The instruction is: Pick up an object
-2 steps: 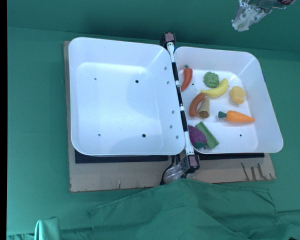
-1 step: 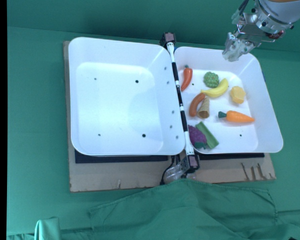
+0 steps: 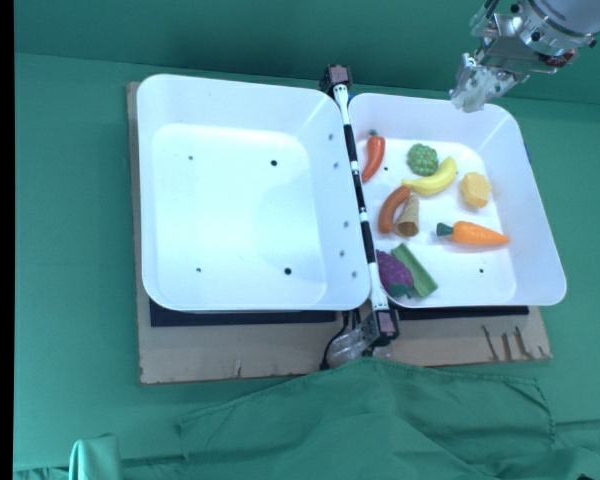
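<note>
Poised with fingers unreadable, gripper [image 3: 473, 90] above the right bin [image 3: 540, 268], near its far rim; below, toy carrot [image 3: 472, 233]: likely light, rigid, slick plastic, best pinched mid-body.

glossy plastic bins [image 3: 240, 103], matt green cloth [image 3: 380, 428]

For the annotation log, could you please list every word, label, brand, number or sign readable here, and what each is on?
None: no readable text shows on the two shallow white plastic bins, the plastic toy foods such as the yellow banana, or the grey metal gripper.
</note>
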Robot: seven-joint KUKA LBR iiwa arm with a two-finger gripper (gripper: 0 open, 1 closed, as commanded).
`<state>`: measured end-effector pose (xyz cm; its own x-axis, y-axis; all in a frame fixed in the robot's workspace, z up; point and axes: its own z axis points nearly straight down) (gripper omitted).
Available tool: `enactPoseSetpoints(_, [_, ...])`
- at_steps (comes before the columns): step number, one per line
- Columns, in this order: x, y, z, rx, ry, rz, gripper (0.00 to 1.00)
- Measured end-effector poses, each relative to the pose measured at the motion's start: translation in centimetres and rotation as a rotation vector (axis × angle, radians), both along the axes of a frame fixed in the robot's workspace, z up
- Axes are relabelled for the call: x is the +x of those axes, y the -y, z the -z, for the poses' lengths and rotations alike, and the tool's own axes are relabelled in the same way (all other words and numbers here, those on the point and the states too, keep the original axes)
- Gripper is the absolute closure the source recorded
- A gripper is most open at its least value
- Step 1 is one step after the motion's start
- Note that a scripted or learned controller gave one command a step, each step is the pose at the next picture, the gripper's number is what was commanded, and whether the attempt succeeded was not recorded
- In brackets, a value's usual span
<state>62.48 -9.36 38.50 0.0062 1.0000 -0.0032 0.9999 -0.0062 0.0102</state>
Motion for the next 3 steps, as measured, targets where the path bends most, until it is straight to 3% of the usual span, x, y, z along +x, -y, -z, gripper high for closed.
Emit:
enactPoseSetpoints(1, [0.1,0.1,-1.3,-0.001,0.006,0.003,1.00])
enactPoseSetpoints(2, [-0.4,-0.6,-0.4,0.002,-0.008,-0.003,1.00])
enactPoseSetpoints(3, [-0.3,-0.5,-1.8,0.000,0.001,0.000,1.00])
